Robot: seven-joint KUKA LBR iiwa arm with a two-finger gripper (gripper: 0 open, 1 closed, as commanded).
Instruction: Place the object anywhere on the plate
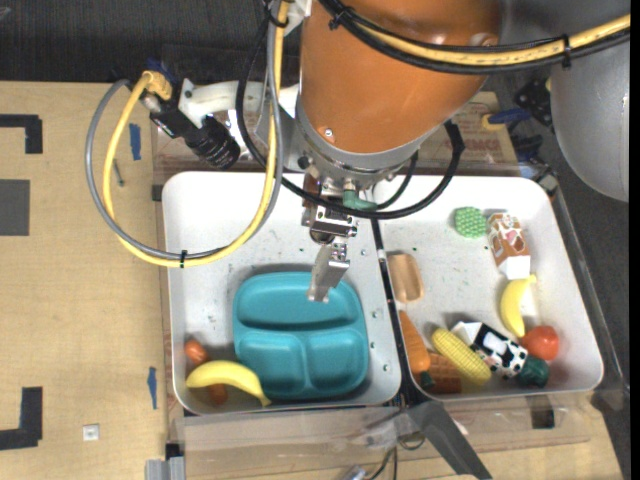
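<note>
the grey arm with its orange band fills the top of the view and reaches down over the left bin. in that bin lies the teal plate with three compartments. the jaws hang above the plate's large upper compartment; whether they are apart or together cannot be told, and nothing can be seen between them. a yellow banana rests at the plate's lower left corner, touching its edge, with a small orange piece beside it. the right bin holds a second banana, a corn cob, a carrot, a tomato and a green round item, perhaps a toy vegetable.
</note>
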